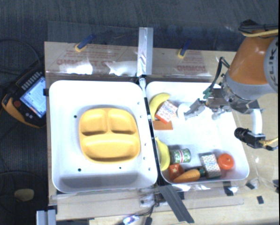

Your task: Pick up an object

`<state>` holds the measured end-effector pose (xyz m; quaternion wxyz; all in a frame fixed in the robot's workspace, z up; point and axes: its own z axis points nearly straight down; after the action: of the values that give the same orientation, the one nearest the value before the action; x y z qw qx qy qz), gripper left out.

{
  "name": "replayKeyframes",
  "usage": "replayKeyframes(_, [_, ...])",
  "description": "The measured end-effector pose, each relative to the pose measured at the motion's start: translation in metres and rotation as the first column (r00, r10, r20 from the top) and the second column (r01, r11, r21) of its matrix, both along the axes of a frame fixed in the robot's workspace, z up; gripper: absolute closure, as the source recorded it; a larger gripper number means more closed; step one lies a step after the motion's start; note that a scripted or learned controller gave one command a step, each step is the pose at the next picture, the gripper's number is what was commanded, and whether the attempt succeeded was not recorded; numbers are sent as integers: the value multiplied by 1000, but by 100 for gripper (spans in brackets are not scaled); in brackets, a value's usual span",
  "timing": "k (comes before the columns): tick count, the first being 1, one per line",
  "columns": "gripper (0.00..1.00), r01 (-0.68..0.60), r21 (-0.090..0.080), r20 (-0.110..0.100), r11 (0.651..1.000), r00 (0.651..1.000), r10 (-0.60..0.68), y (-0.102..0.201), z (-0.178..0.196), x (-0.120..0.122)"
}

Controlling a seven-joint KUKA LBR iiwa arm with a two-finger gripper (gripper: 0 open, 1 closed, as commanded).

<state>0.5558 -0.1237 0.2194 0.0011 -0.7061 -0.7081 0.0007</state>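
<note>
Reaching into the right bin [238,139] at centre-right of the frame.
We see the gripper [192,111], fingers spread and holding nothing, just right of the red-and-white carton [166,111], which lies tilted beside a banana [157,100] against the bin's left wall; bare floor lies below the fingers.

A light wooden desk [264,182] stands on dark grey carpet [107,6], lit evenly from above. On the carpet left of the desk lies an orange-and-black handheld control pendant [29,100] with a lit screen, black cables [3,50] looping around it. Clear plastic sheeting [111,60] is taped along the desk's far edge.
</note>
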Motion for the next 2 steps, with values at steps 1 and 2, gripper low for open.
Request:
replayKeyframes(1, [0,-174,1,0,985,985,174,23,-118,-34])
replayKeyframes(2, [0,-188,-8,29,982,982,188,21,-128,-61])
